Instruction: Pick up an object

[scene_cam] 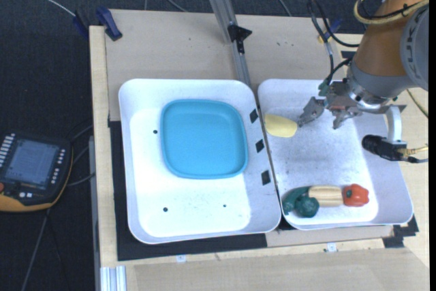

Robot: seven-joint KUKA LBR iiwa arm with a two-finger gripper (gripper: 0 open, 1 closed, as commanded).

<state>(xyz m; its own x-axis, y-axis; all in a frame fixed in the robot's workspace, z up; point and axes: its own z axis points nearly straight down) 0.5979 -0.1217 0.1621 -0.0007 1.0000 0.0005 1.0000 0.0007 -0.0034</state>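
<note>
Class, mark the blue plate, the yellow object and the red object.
blue plate (204, 138), camera view, its flat centre.
yellow object (280, 125), camera view, its middle.
red object (355, 195), camera view, its rounded body.

The arm (388, 44) enters from three o'clock, wrist bent downward; its gripper (325, 116) hangs with both fingers spread apart, pointing toward seven o'clock.

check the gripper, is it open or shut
Open: the gripper has its two fingers spread with bare bin floor between them, just right of the yellow object.
</note>
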